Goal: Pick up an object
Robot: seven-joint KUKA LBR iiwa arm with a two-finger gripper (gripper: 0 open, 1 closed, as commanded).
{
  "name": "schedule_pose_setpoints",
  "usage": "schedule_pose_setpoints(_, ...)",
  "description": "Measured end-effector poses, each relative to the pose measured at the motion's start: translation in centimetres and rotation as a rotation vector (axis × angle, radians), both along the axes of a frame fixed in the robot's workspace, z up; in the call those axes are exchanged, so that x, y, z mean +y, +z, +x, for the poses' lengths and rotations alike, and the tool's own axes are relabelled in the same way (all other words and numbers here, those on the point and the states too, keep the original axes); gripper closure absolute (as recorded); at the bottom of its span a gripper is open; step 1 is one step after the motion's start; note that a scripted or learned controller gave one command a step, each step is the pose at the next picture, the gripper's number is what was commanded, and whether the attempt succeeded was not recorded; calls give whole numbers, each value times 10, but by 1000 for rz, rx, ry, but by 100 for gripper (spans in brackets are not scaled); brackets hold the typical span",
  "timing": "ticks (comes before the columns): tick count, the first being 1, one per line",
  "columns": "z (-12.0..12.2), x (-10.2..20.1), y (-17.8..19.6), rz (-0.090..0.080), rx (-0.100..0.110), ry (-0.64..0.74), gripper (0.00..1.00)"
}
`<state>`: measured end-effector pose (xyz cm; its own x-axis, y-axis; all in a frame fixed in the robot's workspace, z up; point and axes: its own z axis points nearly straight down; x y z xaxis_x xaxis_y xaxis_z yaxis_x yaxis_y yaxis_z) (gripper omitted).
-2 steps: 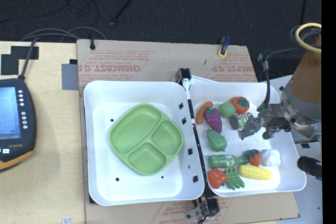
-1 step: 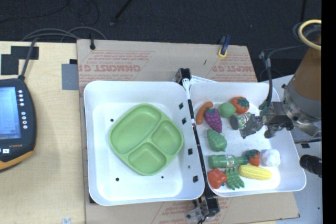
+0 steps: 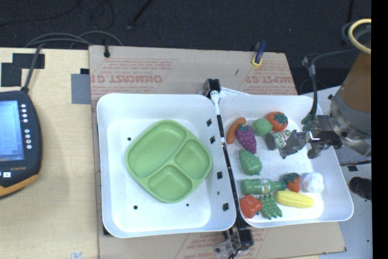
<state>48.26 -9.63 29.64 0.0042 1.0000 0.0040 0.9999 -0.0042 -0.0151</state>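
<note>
Gripper (image 3: 301,144) hovers low over the right bin (image 3: 339,206), fingers apart, nothing between them. A small can (image 3: 277,140) lies just left of it, toy produce scattered below and further left (corn (image 3: 295,199) nearest the bin's front edge). Left bin (image 3: 115,203) holds a green divided plate (image 3: 168,161).

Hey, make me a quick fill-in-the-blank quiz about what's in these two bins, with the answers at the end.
1. The green divided plate lies in the ____ bin as the camera sees it.
2. The plate has ____ compartments.
3. The toy corn cob, near the front of the right bin, is coloured ____.
4. The bunch of toy grapes is coloured ____.

Missing words: left; three; yellow; purple
</note>
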Motion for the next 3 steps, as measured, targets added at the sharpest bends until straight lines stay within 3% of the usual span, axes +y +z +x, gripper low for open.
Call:
schedule_pose_setpoints(1,-6,122,202,-1,-29,15,100)
schedule_pose_setpoints(2,-8,105,59,-6,3,3,100)
schedule_pose_setpoints(3,-8,137,-12,-4,-2,6,100)
